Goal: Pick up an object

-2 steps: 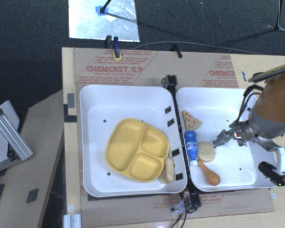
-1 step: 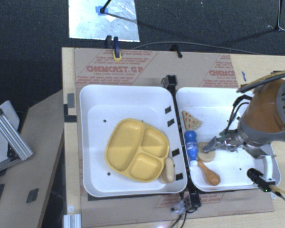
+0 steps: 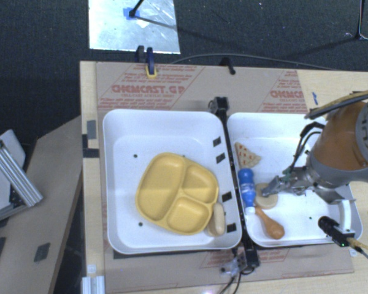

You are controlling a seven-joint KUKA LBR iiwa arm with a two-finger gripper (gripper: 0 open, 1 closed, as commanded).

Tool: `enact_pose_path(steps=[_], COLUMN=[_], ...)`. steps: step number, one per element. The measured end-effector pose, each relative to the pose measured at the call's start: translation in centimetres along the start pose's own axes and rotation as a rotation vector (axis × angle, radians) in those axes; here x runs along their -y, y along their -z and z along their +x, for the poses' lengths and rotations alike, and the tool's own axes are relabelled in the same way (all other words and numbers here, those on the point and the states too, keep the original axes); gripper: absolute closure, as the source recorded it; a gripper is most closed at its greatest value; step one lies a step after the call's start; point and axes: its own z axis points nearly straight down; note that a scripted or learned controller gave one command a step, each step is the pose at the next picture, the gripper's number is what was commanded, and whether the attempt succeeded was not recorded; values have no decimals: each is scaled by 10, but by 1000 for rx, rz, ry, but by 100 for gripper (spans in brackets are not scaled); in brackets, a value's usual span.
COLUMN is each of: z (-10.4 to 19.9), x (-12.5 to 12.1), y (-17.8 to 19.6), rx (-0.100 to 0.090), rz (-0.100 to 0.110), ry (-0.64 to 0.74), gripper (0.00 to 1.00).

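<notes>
Two shallow white bins sit side by side on your bench. Left bin (image 3: 119, 164): a yellow divided plate (image 3: 178, 193) with a small beige piece (image 3: 217, 220) against its lower right edge. Right bin (image 3: 282, 127): a waffle-patterned wedge (image 3: 247, 155) near the divider; below it a blue-capped bottle (image 3: 247, 187) lying along the divider; to the bottle's lower right a wooden spoon-like piece (image 3: 268, 221), with a pale round disc (image 3: 267, 201) just above it.

Your gripper (image 3: 271, 188) reaches in from the right and is low over the right bin, its tip just beside the bottle and over the disc. Whether it is released or clenched cannot be told from this view, and no object is seen within it.

Likely target: the bottle or the wooden piece, both nearest the tip.
- Bottle: probably light, rigid, smooth and round, so prone to roll or slip. Take it across its body, midway along, not at the cap. The divider wall crowds one side, leaving little room for a finger there.
- Wooden piece: stiff, light, less slippery. Take it across the narrow neck, above the bulbous end.
</notes>
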Motion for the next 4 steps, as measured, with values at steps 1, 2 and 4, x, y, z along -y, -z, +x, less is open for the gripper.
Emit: enact_pose_path(steps=[1,2,4], z=[0,-2,-4], x=[-3,-4,-6], y=[12,56,157], rx=[0,4,4], rz=[-9,-2,-4], ry=[1,1,3], gripper=[100,100,100])
